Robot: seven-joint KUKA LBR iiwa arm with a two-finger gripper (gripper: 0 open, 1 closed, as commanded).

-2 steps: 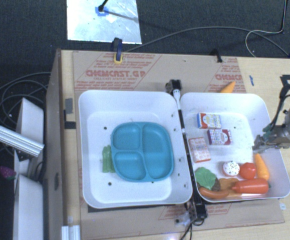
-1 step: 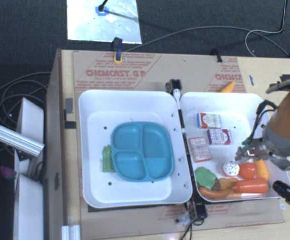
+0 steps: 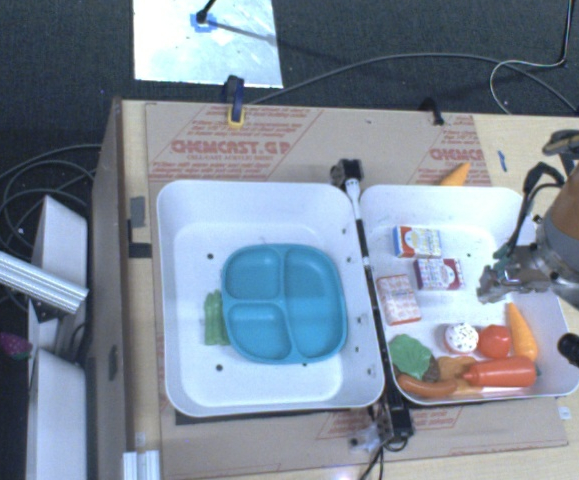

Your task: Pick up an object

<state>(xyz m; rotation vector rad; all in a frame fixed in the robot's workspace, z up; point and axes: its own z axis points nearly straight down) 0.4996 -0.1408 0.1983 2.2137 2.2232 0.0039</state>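
The right bin (image 3: 489, 208) holds small food toys. Near its middle lie three little boxes: a red and white one (image 3: 418, 240), a dark red one (image 3: 437, 273) and a pale one (image 3: 397, 298). Along the front edge sit a green leafy piece (image 3: 409, 353), a white ball (image 3: 460, 338), a red tomato (image 3: 496, 341), an orange carrot (image 3: 522, 330) and a red sausage (image 3: 497, 373). My gripper (image 3: 499, 283) hangs low at the bin's right side, just above the carrot and right of the dark red box. Nothing shows between its fingers.
The left bin (image 3: 184, 213) holds a blue divided plate (image 3: 284, 303) with a green item (image 3: 214, 318) beside it. An orange piece (image 3: 456, 175) lies on the cardboard behind the right bin. Cables run across the floor at the back and left.
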